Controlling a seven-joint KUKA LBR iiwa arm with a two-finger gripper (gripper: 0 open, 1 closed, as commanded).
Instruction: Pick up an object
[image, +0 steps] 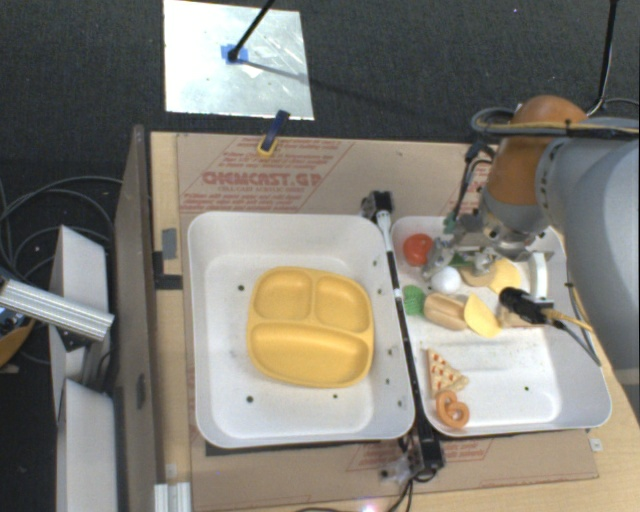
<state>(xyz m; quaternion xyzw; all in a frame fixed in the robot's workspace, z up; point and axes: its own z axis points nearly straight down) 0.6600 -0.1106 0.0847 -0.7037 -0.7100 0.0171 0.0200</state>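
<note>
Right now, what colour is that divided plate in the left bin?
Yellow; the divided plate shows best in the camera view.

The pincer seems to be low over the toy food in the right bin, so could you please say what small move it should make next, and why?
Probably a short straight descent. The pincer sits over the white egg-like piece, with the red tomato just beside it, and nothing shows between its fingers. The items crowd the right bin, so a sideways move would likely push them.

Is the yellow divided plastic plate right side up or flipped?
Right side up. The yellow divided plastic plate lies flat in the left white bin, its three compartments facing up, nothing in them.
</note>
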